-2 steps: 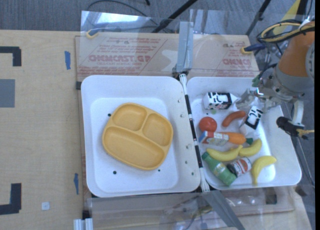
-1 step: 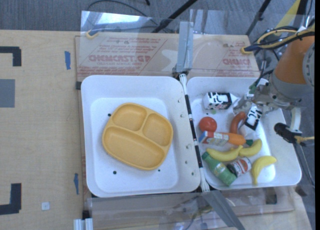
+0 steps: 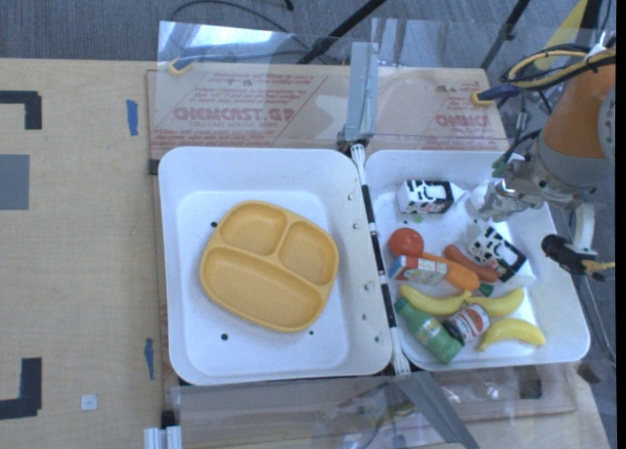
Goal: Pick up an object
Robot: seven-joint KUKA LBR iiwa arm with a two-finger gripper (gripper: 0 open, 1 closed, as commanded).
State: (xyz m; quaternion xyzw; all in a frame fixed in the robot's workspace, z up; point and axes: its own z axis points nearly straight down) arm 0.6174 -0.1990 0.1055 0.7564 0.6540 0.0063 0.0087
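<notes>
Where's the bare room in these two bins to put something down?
Left bin: white floor all around the yellow divided plate, widest along its near edge. Right bin: a bare strip at its far edge behind the black-and-white toy. Its near half is crowded with bananas, bottles and a carrot.

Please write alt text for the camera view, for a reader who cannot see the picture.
A grey robot arm with an orange band reaches from the right, its gripper over the right bin, which holds bananas, a red ball, a carrot, a green bottle and two black-and-white toys. The left bin holds a yellow divided plate.
</notes>
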